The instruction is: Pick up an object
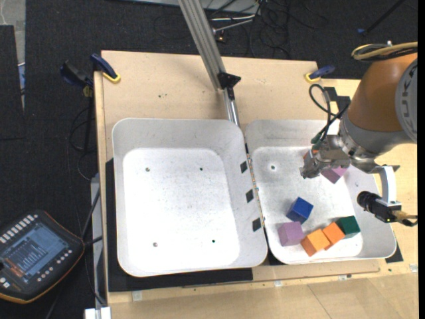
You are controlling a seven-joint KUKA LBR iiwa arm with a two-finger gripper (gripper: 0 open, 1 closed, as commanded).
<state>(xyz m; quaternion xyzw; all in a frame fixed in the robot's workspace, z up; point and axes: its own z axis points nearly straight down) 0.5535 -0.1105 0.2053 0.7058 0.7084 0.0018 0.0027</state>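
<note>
My gripper (pixel 317 165) hangs over the upper middle of the right bin (pixel 279 145), at the end of the grey arm with the orange band. A mauve block (pixel 335 174) shows at the gripper's lower right edge, partly hidden by it; whether it is held or lies on the bin floor is unclear. Lower in the same bin lie a blue block (pixel 300 209), a purple block (pixel 289 232), an orange block (pixel 317 239) and a green block (pixel 348 227), all apart from the gripper.
The left bin (pixel 133 138) stands beside the right one, and their rims meet at the middle. A metal post (pixel 209 45) slants down to the bins' far junction. Clamps sit at the bench's back corners. A teach pendant (pixel 33 251) lies off the bench at lower left.
</note>
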